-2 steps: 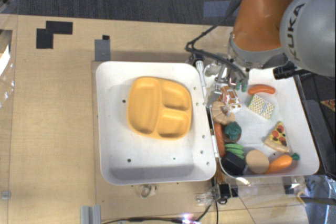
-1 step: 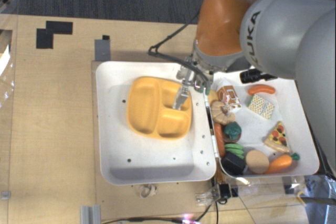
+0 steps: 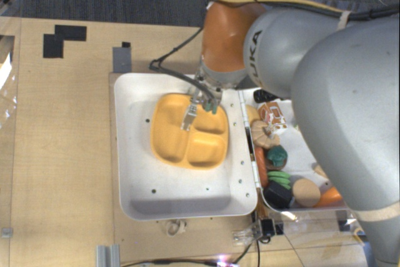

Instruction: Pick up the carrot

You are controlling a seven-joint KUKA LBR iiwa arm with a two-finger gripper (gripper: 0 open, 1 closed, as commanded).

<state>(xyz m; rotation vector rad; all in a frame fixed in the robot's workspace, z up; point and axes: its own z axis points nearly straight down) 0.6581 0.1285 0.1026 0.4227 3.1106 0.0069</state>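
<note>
Carrot [image 3: 258, 164] lies in the right bin [image 3: 310, 158], a thin orange strip pressed along that bin's left wall, running from beside the tan shell-like toy [image 3: 259, 132] down toward the black object [image 3: 279, 194]. Gripper [image 3: 200, 106] hangs over the left bin [image 3: 131, 153], above the yellow divided tray [image 3: 187, 131], well apart from the carrot, with the wall between the bins lying between them. Whether its fingers are spread or pressed together I cannot tell; nothing is seen between them. Around the carrot the right bin is crowded: a dark green round piece [image 3: 277, 156] and a light green one [image 3: 279, 178] sit just beside it, a beige egg-like shape [image 3: 306, 192] lies further right, and a red-and-white packet [image 3: 273, 114] lies above. The arm [image 3: 325, 72] covers much of the right bin.
</note>
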